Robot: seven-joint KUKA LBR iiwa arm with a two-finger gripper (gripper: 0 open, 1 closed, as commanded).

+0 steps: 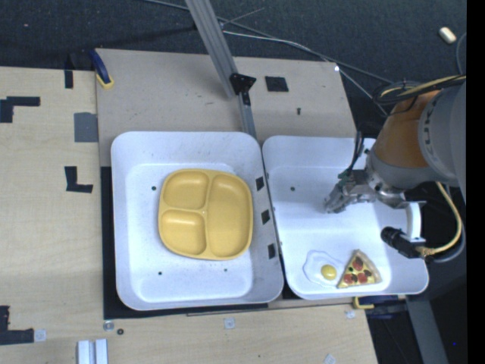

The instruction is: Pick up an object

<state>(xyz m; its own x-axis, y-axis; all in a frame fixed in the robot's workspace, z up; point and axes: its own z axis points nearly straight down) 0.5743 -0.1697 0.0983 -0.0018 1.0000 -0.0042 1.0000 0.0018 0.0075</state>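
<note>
Camera view: arm bends down into right bin.

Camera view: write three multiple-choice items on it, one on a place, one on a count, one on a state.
1. Where does the yellow divided plate lie?
A. left bin
B. right bin
C. bare bench

2. How many compartments does the plate have?
A. two
B. three
C. five

3. How does the gripper stand?
A. over the right bin's bare floor, nothing between its jaws
B. clamped on the pizza slice
C. over the plate

Answers: 1 A, it fills the left bin; 2 B, ridges mark three; 3 A, pizza slice and fried egg lie apart.
</note>
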